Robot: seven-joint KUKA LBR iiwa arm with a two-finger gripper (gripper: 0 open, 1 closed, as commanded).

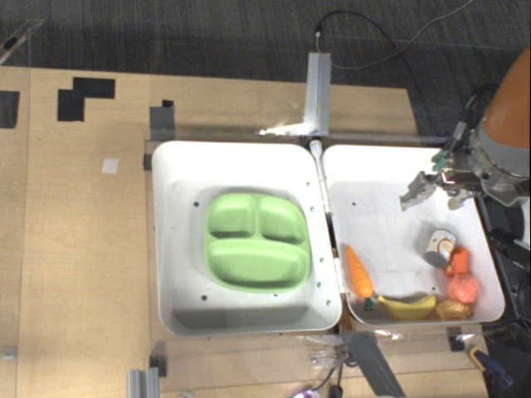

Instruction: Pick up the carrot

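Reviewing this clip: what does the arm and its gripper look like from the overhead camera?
At the right edge, the arm shows a broad orange band over grey metal. Black cables run along the wrist, with a small green spot beside them. The gripper is grey metal, with slim fingers.

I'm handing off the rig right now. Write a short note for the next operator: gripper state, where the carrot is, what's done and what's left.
Gripper: open, holding nothing, above the upper part of the right bin.
Carrot: lying in the right bin along its left wall, leafy end toward the banana at the bottom wall.
Nearby: a small can and orange-red items in the lower right corner.
Left bin: holds a green divided tray.
Done: nothing grasped yet.
Left: move down-left to the carrot, close on it, lift.
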